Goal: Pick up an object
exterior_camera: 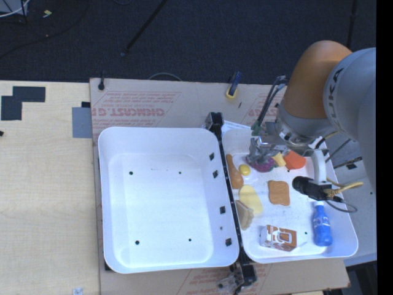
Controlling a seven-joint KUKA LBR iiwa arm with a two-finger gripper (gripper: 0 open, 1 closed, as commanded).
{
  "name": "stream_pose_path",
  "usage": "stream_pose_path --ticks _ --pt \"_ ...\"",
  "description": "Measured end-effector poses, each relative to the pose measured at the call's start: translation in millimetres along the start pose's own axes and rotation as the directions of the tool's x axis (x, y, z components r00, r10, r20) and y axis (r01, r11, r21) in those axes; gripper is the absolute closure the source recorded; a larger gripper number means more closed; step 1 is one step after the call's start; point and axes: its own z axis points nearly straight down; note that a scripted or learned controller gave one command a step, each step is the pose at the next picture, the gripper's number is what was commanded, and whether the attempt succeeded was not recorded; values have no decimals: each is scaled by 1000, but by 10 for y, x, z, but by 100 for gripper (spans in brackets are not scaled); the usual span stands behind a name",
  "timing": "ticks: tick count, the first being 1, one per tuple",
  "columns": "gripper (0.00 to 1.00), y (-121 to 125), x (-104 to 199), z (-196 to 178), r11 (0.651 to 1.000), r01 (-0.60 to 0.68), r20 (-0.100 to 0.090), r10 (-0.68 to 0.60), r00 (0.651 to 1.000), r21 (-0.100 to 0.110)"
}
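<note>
Reaching into right bin (350, 241) from right edge, arm places gripper (263, 154) low at bin's far-left part, directly over purple object (264, 163); grasp state: cannot tell. Yellow ball (244, 170) and orange-brown stick (233, 172) lie near left wall. Toast slice (279, 193) mid-bin. Blue bottle (320, 225) near right wall, small carton (278, 237) near front edge. Left bin (113, 141) adjoins

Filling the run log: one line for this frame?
arm: over right bin | tool: down at purple object | grasp: unconfirmed | left bin: no items seen
</note>
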Motion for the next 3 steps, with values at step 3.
stream_pose_path --ticks 3 --pt "100 -446 -328 650 1000 0 2 0 1000 -5"
